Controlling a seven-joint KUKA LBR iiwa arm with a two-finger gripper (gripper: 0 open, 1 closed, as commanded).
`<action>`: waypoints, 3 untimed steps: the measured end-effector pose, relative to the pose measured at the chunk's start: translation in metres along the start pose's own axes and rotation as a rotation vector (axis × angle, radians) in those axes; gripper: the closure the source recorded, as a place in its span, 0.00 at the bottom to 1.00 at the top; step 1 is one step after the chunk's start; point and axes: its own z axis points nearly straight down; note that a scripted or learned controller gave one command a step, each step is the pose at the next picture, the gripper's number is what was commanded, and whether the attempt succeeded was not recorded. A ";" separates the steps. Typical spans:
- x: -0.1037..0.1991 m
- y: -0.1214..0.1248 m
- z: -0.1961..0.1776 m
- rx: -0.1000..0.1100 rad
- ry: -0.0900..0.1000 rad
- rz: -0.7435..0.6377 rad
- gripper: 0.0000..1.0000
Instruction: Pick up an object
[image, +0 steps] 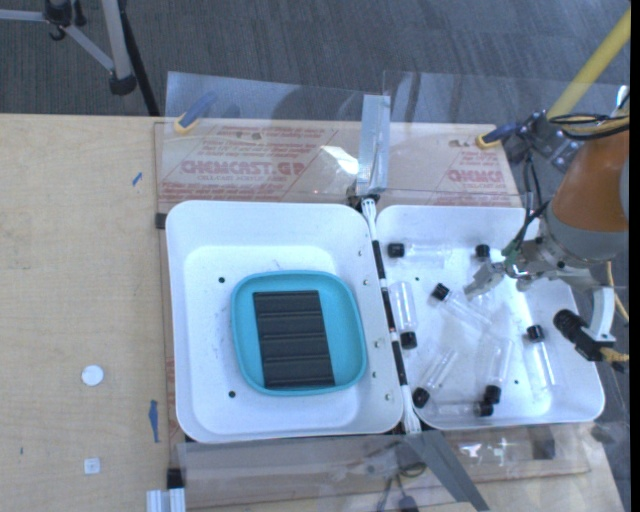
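While my arm (590, 190) reaches over the right bin (585, 405), my gripper (490, 277) hangs among clear vials (405, 303) with black caps; whether it's spread or pinching anything, I cannot tell.

A pale wooden counter (70, 250) fills the left and middle of the frame. Two shallow white bins sit on it side by side, the left bin (190, 300) at centre and the right bin (570, 400) toward the right. A clear sheet with red lettering (260, 160) lies under them at the upper middle. A small white disc (92, 376) rests at lower left, with bits of blue tape (153, 420) near it.
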 end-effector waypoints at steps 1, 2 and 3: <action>-0.016 0.013 0.036 0.001 0.000 -0.022 0.00; -0.016 -0.005 0.036 0.003 0.003 -0.039 0.00; 0.074 -0.007 0.034 -0.003 -0.003 -0.062 0.00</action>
